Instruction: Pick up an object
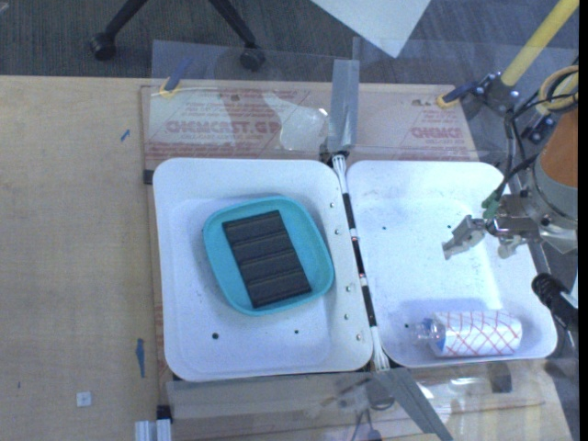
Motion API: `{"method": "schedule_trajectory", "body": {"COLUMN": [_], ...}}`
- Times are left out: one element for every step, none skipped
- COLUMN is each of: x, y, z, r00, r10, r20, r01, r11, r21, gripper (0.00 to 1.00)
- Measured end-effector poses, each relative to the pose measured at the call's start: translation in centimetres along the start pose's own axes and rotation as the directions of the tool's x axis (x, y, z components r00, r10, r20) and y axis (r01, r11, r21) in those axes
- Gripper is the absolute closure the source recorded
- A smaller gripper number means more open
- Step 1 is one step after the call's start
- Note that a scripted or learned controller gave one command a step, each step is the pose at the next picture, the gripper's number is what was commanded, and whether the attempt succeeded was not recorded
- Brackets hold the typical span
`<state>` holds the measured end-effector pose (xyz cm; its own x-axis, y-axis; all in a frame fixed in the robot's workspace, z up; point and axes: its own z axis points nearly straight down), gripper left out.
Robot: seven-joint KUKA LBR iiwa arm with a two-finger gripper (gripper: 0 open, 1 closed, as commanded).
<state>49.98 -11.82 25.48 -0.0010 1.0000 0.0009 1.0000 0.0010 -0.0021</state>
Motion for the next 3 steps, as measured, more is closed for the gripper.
{"method": "schedule_trajectory", "body": {"x": [9.4,3.3,-0.2], "y": [-0.2,-2.1,-2.1], "z": [4.5,5.7,11.5], "r00": [0.952,0.966,0.993], "r10": [0.305,0.257,0.115], "r20": [0.0,0.0,0.0], "r01": [-0.305,-0.257,-0.115], "r11": [0.952,0.966,0.993], "r21": [0.003,0.001,0.001], "gripper": [0.0,0.0,0.0]}}
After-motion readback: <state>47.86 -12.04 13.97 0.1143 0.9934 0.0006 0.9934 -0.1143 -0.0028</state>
